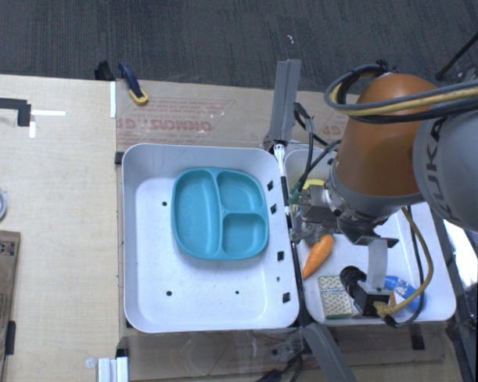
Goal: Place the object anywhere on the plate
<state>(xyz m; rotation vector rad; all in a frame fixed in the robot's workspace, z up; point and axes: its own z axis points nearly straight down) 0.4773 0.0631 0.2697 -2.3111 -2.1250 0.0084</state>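
Note:
A blue three-compartment plate (220, 213) lies in the left white bin (142, 285), with nothing on it. An orange carrot (317, 256) lies tilted in the right bin (443, 299), close to the wall between the two bins. My gripper (310, 224) hangs over the right bin under the grey and orange wrist, just above and left of the carrot's upper end. The wrist body hides much of the gripper.
A small speckled green packet (335, 296) and a blue-and-white item (398, 287) lie in the right bin's front part, beside a black fitting (352, 278). Cables loop around the arm. A grey post (285, 98) stands behind the bins. Yellow-handled clamp (134, 87) rests on the bench at back left.

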